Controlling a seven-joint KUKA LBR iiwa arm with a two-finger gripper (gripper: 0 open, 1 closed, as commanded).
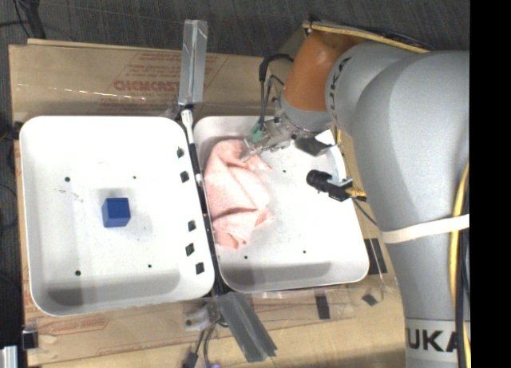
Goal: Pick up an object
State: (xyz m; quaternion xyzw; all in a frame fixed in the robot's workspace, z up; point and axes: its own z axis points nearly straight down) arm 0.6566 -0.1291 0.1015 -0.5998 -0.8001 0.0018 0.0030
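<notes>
I see my arm point(399, 143) reaching over the right bin point(319, 267). In that bin lies a crumpled pink cloth point(235, 191), against the left wall. It looks soft, light and limp, so I judge a raised fold is the best place to pinch. The gripper point(257, 140) is at its upper edge; open or closed, I cannot tell. A small blue cube point(116, 211), rigid, sits in the left bin point(48, 151).

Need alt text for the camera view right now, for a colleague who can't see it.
The grey arm's gripper is down at the top edge of a crumpled pink cloth in the right white bin. A small blue cube sits alone in the left white bin.
</notes>
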